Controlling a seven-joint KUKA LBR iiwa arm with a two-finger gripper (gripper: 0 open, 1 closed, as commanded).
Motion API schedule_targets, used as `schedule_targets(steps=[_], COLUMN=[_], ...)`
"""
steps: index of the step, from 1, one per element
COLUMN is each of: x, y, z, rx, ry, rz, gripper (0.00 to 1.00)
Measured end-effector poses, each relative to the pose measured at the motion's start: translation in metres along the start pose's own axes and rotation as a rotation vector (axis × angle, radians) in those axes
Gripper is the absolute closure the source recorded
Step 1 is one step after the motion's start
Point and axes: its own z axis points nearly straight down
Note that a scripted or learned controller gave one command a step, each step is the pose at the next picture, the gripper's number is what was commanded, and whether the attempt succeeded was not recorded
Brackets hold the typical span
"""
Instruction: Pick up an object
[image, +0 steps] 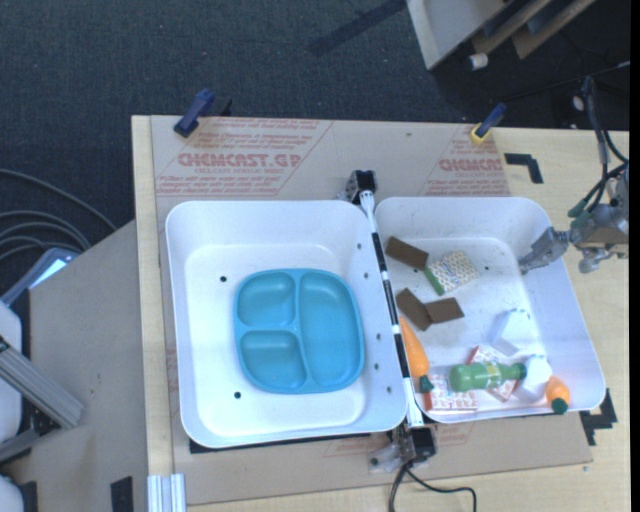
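Green plastic bottle (487, 376) lay on its side near the front of the right white bin (575, 300), crowded by an orange carrot-shaped toy (413, 352) and flat packets. Risk: fingers could snag a neighbour or slip off it. Gripper (548, 247) sat at the bin's right rim, well apart from the bottle; grip state unclear.

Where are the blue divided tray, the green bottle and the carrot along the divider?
blue divided tray (300, 330), camera view, middle ridge where its compartments meet.
green bottle (480, 376), camera view, middle of its body.
carrot (413, 352), camera view, orange body.
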Motion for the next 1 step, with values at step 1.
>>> schedule_targets(steps=[1], x=[0.0764], y=[0.0353], z=[0.1402], rx=[0.003], ry=[0.002], rz=[-0.001], gripper=[0.0])
